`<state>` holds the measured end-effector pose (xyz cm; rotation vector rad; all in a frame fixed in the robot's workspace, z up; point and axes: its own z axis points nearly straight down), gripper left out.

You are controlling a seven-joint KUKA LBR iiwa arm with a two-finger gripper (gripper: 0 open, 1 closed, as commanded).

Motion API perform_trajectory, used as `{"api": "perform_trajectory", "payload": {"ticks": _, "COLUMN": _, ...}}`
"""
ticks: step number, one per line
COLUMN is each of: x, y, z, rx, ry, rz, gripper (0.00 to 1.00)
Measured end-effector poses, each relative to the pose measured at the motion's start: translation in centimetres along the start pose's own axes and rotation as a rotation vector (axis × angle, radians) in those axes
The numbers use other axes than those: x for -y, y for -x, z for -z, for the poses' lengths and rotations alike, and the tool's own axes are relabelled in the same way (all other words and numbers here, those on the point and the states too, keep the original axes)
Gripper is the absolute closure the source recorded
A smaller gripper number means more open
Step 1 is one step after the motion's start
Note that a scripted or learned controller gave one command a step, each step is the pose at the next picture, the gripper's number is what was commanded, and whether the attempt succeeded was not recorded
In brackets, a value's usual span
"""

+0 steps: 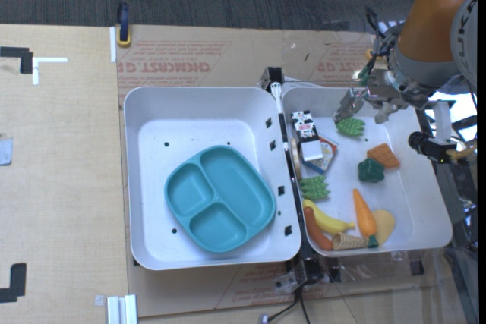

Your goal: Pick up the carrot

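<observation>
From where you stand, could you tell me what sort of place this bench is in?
Most likely a robot test lab. A grey and orange arm reaches over two white bins, taped-down cardboard lies under them, and toy food such as a carrot and a banana serves for picking practice.

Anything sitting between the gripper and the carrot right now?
In the camera view, a dark green broccoli-like piece and an orange wedge lie between the gripper and the carrot.
</observation>
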<state>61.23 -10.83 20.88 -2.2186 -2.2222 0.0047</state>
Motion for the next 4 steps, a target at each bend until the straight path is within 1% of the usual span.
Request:
{"api": "perform_trajectory", "payload": {"ticks": 1, "x": 8.1, "y": 3.6, "z": -11.8, "rx": -0.001, "ry": 0.002, "rz": 0.035, "gripper": 0.00}}
{"api": "perform_trajectory", "payload": {"ticks": 2, "x": 13.4, "y": -0.8, "z": -11.8, "rx": -0.003, "ry": 0.000, "rz": -0.068, "gripper": 0.00}}
{"api": "perform_trajectory", "payload": {"ticks": 3, "x": 13.3, "y": -0.6, "z": -10.9, "rx": -0.001, "ry": 0.004, "rz": -0.075, "gripper": 1.00}}
{"api": "perform_trajectory", "payload": {"ticks": 4, "x": 11.1, "y": -4.0, "z": -1.8, "rx": 0.000, "ry": 0.002, "rz": -0.300, "gripper": 1.00}}
